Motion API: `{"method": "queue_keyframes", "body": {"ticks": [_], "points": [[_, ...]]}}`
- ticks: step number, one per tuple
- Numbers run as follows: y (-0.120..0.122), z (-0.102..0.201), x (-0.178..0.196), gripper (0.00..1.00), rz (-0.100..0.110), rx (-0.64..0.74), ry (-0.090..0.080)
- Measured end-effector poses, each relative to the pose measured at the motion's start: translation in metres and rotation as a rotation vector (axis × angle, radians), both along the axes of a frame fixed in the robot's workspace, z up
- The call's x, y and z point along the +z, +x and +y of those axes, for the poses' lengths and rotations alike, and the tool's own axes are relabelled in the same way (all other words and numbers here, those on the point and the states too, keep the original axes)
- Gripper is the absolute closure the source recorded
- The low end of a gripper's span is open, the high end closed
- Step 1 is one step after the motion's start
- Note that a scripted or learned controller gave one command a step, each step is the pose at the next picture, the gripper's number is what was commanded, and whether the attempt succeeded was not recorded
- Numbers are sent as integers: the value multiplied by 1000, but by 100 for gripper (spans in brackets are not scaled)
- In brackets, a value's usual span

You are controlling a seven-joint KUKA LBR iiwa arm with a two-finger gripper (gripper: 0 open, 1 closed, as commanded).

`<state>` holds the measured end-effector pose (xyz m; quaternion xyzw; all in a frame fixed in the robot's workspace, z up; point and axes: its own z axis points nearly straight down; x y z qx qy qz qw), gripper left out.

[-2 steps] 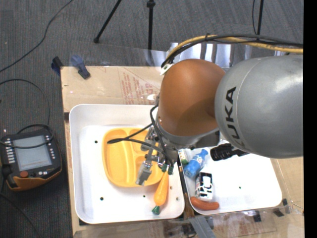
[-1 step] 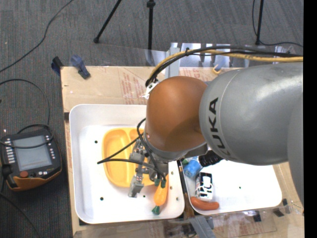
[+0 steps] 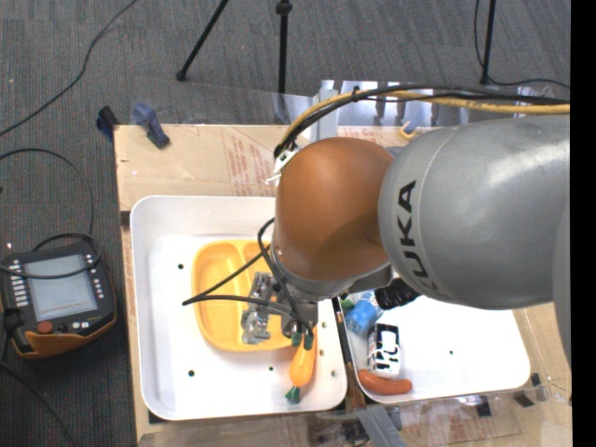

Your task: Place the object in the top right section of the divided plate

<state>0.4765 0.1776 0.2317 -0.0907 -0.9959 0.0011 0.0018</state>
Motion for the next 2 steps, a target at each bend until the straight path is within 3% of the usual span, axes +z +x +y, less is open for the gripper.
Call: {"method": "queue_keyframes", "body": {"ticks": [1,2], "points": [[0,1,9,100,1,5,-1],[25,-5,-65,100,-1,355,3]]}}
